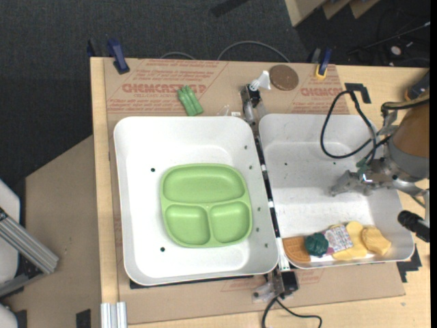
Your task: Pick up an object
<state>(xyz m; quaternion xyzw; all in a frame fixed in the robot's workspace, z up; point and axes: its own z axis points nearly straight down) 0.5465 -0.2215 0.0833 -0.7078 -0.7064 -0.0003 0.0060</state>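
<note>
Several small objects lie along the near edge of the right bin [307, 149]: a brown flat piece [294, 249], a dark green lump [316, 244], a silvery wrapped packet [338, 237], a yellow piece [353, 244] and a tan piece [375, 240]. My gripper [341, 185] reaches in from the right, low over the middle of the right bin, some way behind those objects. Nothing shows in its grasp. In the left bin [136, 183] rests a light green divided plate [205, 205].
A black cable [339, 125] loops over the back of the right bin. On the cardboard behind the bins lie a green clip [190, 102] and a brown disc [283, 78]. Blue clamps [119, 57] hold the board's far corners.
</note>
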